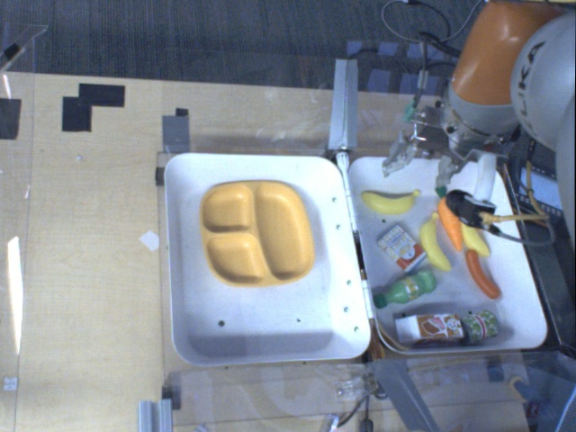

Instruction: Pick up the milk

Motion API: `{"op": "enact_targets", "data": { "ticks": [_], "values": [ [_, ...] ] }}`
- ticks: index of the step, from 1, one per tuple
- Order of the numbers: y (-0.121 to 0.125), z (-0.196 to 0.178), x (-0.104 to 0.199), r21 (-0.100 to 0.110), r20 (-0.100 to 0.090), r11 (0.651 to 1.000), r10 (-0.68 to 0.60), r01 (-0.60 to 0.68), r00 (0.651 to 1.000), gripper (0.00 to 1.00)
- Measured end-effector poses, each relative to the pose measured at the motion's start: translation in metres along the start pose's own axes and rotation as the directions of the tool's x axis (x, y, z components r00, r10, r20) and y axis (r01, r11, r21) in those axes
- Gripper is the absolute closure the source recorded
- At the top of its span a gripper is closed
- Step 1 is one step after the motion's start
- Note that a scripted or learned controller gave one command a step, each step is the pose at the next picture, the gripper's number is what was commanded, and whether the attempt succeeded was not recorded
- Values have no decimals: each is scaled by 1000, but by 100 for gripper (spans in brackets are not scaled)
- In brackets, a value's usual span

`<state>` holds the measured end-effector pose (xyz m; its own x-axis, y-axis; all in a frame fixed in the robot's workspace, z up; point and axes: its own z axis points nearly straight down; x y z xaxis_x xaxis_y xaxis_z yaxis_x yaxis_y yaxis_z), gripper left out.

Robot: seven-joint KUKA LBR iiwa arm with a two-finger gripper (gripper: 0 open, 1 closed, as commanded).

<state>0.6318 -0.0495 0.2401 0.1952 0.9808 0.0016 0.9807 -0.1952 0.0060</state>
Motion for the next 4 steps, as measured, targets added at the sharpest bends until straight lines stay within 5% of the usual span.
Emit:
{"op": "enact_targets", "data": {
  "ticks": [1,2,3,4],
  "values": [
    [-23,55,43,3,1,992,126,-126,992,0],
    [-21,43,45,0,-3,992,122,-122,992,100],
    [-5,15,55,2,1,999,-35,35,999,100],
    [0,29,139,1,-1,987,-160,160,987,100]
  ]
}}
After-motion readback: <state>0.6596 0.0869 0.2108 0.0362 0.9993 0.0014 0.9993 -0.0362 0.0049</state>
